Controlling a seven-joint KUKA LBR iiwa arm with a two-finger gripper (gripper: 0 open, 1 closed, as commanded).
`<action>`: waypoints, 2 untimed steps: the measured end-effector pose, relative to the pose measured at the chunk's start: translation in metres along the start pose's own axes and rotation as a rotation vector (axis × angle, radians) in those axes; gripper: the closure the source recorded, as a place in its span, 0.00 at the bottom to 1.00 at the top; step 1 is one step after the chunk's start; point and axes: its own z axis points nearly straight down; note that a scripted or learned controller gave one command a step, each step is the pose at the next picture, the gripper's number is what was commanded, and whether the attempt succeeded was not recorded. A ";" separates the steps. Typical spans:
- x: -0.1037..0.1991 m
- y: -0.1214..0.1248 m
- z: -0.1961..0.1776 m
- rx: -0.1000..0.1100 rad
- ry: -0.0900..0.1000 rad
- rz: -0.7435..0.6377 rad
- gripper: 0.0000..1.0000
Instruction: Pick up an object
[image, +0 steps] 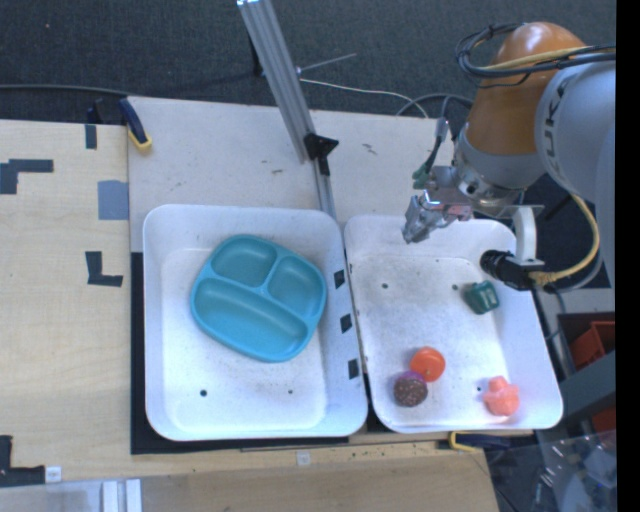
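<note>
I see the end effector (418, 228) parked over the far edge of the right-hand shallow white plastic bin (385, 320), nothing in it; can't tell its opening. Candidates sit toward that bin's near side, well apart from it: small orange ball (428, 363), brown speckled ball (409, 390), pink lump (500, 396), green block (482, 296) at the right wall. Likely staged high to choose a target.

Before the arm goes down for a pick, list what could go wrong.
1. The orange piece and the brown ball touch, so a grasp may nudge or catch both.
2. The pink toy sits by the bin's rim, which leaves little room.
3. The gripper hovers far from every object.
</note>
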 end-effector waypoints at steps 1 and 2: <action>0.048 -0.016 -0.005 0.001 0.000 0.001 1.00; 0.094 -0.025 -0.005 0.001 -0.001 0.001 1.00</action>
